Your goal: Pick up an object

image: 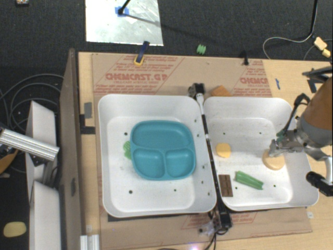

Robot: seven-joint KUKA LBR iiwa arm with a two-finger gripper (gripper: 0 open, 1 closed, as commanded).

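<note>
Tan disc [274, 162], a flat round piece at the right side of the right bin [250, 113], sits directly under the end effector [279, 148] as the grey arm reaches in from the right; whether the end effector is open or closed cannot be told from the camera view. Nearby in that bin lie a yellow piece [223, 150], a green pod [248, 180] and a brown block [225, 185]. A blue divided plate [162, 149] fills the left bin [117, 113] on the surface. Judged stage: positioning for the grasp; next comes closing squarely on the disc, then lifting
</note>
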